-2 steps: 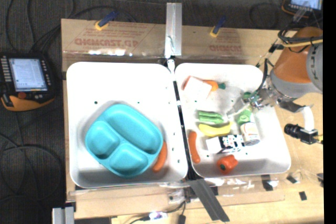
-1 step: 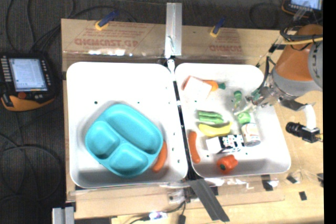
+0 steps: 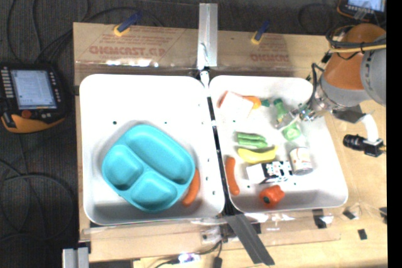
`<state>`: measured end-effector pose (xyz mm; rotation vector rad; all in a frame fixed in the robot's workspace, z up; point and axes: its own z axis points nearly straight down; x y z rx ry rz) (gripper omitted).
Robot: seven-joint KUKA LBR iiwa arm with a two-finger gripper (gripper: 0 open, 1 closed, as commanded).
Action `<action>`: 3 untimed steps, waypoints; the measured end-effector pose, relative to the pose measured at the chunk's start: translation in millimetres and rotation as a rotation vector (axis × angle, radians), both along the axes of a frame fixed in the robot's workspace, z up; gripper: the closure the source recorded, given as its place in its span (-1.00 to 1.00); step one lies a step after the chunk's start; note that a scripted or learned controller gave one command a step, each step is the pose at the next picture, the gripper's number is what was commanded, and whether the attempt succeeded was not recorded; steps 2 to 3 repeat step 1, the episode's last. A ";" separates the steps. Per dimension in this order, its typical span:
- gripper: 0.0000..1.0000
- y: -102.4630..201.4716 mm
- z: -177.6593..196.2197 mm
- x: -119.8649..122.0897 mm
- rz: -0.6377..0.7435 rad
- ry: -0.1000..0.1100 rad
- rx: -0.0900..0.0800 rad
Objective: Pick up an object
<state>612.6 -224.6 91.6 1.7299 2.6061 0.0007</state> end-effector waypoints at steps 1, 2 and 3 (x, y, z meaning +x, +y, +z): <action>1.00 30.7 102.9 46.6 -0.042 0.010 0.006; 1.00 30.7 102.9 46.6 -0.042 0.010 0.006; 1.00 30.7 102.9 46.6 -0.042 0.010 0.006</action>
